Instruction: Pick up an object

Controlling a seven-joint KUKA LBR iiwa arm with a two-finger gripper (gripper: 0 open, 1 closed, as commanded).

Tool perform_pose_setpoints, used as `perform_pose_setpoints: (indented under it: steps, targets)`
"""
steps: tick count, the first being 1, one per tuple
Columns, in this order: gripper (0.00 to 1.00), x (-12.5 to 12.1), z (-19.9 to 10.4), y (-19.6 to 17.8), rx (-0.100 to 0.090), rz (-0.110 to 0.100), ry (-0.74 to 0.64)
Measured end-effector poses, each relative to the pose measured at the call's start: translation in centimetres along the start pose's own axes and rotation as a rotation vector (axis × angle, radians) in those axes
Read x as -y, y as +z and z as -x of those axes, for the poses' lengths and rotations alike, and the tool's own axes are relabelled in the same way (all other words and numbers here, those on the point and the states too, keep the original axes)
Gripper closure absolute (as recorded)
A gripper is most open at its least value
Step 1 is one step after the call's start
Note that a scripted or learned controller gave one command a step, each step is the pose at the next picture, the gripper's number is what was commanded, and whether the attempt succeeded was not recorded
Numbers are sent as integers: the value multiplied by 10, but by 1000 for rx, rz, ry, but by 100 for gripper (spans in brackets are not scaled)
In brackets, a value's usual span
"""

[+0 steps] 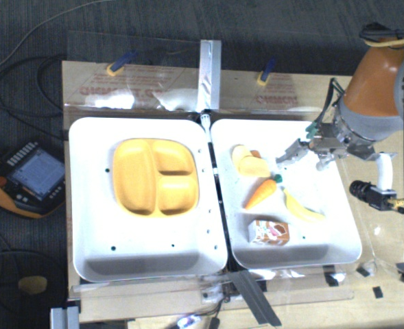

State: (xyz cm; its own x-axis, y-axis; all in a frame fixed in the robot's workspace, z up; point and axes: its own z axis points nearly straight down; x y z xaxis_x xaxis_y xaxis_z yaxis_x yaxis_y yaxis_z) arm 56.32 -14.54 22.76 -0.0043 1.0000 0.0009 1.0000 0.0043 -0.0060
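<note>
The right bin [346, 249] holds a toy carrot [260, 193] with a green top, a pale yellow piece [248, 163] near the bin's back left, a yellow banana-like piece [302, 209] and a small printed carton [269, 232] at the front. My gripper [301, 160] hangs over the back right part of this bin, to the right of the pale yellow piece and above the carrot's top. Its fingers are spread open with nothing between them.
The left bin [92, 252] holds an orange-yellow divided plate [156, 176]. A metal divider post [209, 74] stands at the back between the bins. A handheld controller [25, 178] lies on the floor to the left.
</note>
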Motion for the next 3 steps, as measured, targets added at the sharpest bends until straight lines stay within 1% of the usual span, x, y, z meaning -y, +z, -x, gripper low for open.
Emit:
perform_pose_setpoints:
  steps: [1, 2, 3]
  targets:
    - [0, -8, 26, 107, 1, 12, -75]
    - [0, 49, 41, 140, 6, 15, -134]
    - [100, 47, 41, 132, 5, 17, -135]
